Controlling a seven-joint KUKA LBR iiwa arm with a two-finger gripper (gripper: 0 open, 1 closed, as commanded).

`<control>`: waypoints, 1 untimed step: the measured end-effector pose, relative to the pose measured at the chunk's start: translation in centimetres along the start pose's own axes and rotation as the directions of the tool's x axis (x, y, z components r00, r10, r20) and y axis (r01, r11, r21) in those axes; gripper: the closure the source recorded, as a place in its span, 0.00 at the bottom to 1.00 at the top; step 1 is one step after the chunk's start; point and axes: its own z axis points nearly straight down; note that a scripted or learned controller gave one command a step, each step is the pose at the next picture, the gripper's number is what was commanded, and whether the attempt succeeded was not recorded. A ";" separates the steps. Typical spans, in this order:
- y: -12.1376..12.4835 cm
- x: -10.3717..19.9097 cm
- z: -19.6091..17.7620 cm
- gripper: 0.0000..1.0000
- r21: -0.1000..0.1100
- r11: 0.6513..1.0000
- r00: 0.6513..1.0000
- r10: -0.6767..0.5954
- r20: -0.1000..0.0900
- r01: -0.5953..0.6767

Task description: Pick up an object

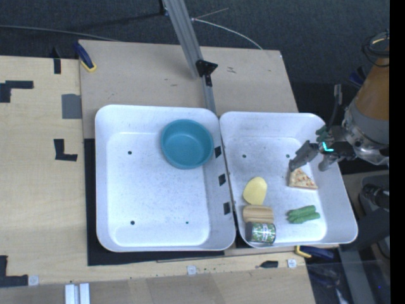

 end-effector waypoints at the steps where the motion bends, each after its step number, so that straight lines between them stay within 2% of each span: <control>1: 0.0 0.0 0.0 0.00 -0.001 1.000 1.000 0.000 0.000 0.000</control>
